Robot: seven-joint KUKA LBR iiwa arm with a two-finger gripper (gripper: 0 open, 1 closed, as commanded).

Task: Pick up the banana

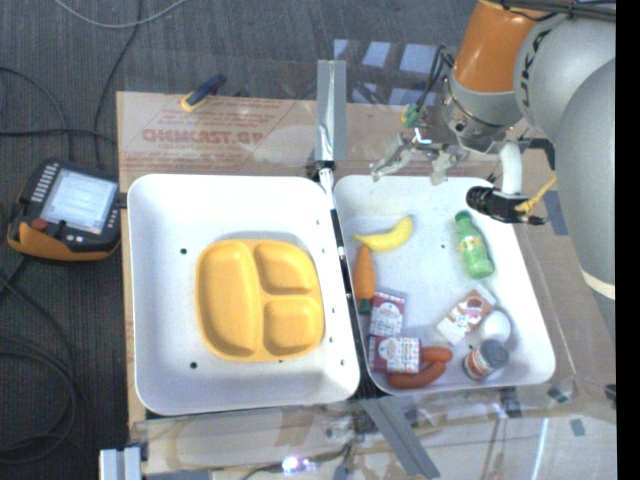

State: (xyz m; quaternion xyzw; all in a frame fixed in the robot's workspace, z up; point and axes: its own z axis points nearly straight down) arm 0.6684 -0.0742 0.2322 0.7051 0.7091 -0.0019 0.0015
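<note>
Nearest the lens, along the front of the bench, sit the two white bins. The left bin [160, 208] holds a yellow divided tray [262, 298] at its middle. Further left, off the bench, a teach pendant [68, 211] lies on the floor.

In the right bin [525, 268], a carrot [366, 274] lies along the left wall, with two small printed cartons [388, 315] below it and a sausage [420, 368] at the front edge. The banana [387, 234] rests on the bin floor near the back left corner, just above the carrot's tip and apart from it. To its right stand a green bottle [474, 245], a small packet [462, 318] and what looks like a jar [482, 360], though its shape is hard to read.

The gripper [412, 160] hangs above the bin's back rim, its fingers spread wide and holding nothing.

For a clean pick, the gripper should travel forward and slightly left until it is centred over the banana's thick middle, turn so the fingers straddle the curve crosswise, then descend without brushing the carrot or the bin wall.
</note>
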